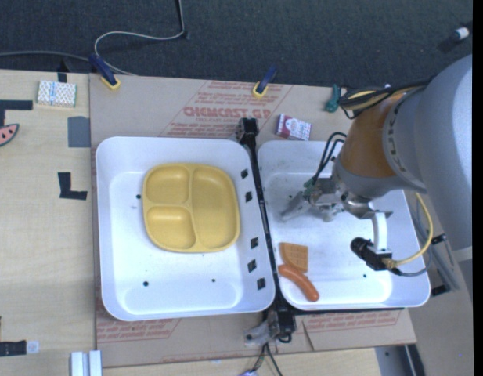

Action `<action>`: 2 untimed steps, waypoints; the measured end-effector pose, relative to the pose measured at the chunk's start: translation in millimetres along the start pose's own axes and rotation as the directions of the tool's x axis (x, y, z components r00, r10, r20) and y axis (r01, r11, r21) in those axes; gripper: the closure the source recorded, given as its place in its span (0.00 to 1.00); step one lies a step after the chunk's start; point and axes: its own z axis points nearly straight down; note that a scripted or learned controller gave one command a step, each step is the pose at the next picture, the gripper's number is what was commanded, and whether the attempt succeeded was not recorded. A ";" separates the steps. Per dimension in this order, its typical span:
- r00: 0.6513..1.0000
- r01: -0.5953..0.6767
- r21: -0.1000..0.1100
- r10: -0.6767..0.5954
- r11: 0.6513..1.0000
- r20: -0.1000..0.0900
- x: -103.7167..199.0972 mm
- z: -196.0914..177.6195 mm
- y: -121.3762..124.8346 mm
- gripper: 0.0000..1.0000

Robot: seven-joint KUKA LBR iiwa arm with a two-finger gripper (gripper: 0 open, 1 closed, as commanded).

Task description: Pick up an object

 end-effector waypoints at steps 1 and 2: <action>1.000 -0.001 0.000 0.001 1.000 0.002 -0.8 -9.4 -0.1 1.00; 1.000 -0.001 0.000 0.001 1.000 0.002 -0.8 -9.3 -0.1 0.00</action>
